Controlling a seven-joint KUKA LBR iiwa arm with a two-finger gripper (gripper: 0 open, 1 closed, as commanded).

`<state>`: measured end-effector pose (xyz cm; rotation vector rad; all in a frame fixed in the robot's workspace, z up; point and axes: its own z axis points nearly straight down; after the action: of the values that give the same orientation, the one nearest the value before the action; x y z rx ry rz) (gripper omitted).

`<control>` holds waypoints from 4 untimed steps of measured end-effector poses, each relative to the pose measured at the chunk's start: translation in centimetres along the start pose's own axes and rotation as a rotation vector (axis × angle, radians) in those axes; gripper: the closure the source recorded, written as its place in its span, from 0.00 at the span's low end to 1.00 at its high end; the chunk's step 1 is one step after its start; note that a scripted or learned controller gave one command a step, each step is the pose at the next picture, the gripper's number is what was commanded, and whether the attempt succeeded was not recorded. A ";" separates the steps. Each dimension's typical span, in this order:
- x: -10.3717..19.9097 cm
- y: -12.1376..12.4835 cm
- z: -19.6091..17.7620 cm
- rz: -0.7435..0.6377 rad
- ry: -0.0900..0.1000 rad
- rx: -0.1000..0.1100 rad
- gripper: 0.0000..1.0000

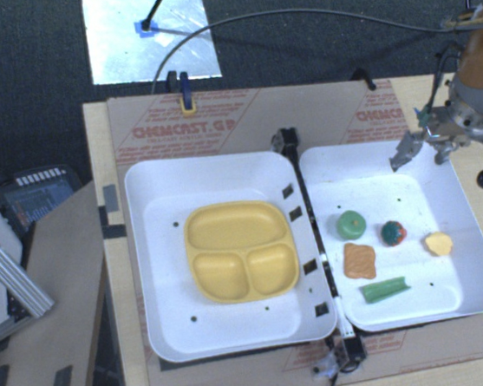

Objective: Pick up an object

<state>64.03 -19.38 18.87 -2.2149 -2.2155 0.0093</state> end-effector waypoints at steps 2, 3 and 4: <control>1.0 0.7 4.1 -0.006 -0.002 -0.010 0.00; 0.9 0.5 10.4 -0.002 -0.002 -0.008 0.00; 0.9 0.6 10.3 -0.004 -0.003 -0.013 0.00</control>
<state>64.56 -18.44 8.54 -2.2177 -2.2282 -0.0015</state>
